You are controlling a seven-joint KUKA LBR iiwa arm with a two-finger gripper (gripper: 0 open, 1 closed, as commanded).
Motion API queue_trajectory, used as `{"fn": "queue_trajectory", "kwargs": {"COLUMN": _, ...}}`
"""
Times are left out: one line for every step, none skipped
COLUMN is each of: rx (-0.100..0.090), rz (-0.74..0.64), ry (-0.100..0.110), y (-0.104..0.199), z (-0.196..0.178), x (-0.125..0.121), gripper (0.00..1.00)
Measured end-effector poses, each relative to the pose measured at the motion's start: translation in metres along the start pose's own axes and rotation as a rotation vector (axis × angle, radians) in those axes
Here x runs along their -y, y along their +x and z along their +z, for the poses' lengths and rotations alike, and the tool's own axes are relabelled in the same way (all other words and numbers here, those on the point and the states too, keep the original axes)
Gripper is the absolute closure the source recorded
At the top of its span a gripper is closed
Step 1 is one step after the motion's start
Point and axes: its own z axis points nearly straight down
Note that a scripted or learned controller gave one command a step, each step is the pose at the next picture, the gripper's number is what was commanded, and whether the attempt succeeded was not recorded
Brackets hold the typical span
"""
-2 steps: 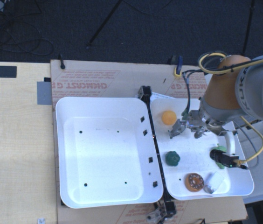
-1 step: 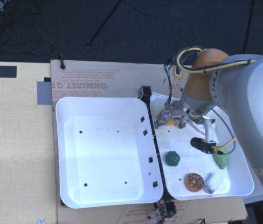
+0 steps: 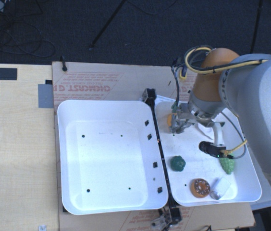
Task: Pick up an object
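Gripper (image 3: 176, 124), state unclear, crowds right bin's (image 3: 196, 151) far-left wall; orange object (image 3: 169, 120) might get pushed aside.

Open white floor all over the left bin (image 3: 102, 153), with room to come down anywhere inside its walls. Barred on the right by the black rail (image 3: 157, 143) between the bins. Crowded in the right bin (image 3: 243, 186): far part taken up by the grey arm (image 3: 251, 95) and the gripper (image 3: 176, 128), low in the far left corner. Bare floor from there nearward to the dark green lump (image 3: 178, 163). Tight along the near wall, with the orange-brown doughnut (image 3: 201, 187) and a small clear thing (image 3: 215, 190) just beside each other. Light green piece (image 3: 227, 165) toward the right wall. Passable between lump and light green piece.
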Motion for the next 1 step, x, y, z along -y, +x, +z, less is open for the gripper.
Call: {"fn": "queue_trajectory", "kwargs": {"rx": -0.001, "rz": -0.006, "ry": -0.013, "y": 0.0792, "z": -0.0951, "x": 0.0531, "gripper": 1.00}}
